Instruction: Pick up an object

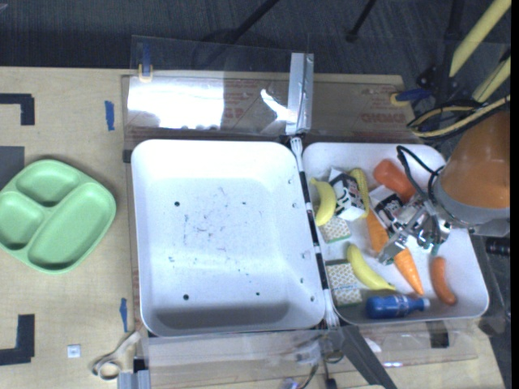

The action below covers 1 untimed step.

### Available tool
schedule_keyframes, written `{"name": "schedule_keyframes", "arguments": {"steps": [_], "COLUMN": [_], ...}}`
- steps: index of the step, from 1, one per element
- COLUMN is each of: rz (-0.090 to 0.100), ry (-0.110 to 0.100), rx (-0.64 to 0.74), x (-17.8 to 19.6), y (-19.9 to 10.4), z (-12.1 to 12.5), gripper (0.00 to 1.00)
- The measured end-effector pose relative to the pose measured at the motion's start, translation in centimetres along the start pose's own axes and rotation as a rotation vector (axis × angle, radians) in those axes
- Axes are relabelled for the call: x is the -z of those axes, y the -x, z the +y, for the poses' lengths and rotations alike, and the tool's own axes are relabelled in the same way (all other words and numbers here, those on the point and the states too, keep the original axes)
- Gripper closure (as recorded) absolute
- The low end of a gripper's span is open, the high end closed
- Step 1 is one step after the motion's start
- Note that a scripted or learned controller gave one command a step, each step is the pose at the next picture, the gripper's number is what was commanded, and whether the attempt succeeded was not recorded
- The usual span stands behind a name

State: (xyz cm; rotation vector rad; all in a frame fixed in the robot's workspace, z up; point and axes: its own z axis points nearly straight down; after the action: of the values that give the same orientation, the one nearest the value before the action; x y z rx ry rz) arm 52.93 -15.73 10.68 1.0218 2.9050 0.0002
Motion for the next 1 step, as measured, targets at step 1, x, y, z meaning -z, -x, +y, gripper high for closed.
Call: {"name": "schedule_keyframes", "arguments": {"steps": [1], "rz": [0.008], "ry": [-0.003], "rx": [0.304], "x": [-0.05], "y": [0.76], "z": [1.09], "gripper": [0.00]}}
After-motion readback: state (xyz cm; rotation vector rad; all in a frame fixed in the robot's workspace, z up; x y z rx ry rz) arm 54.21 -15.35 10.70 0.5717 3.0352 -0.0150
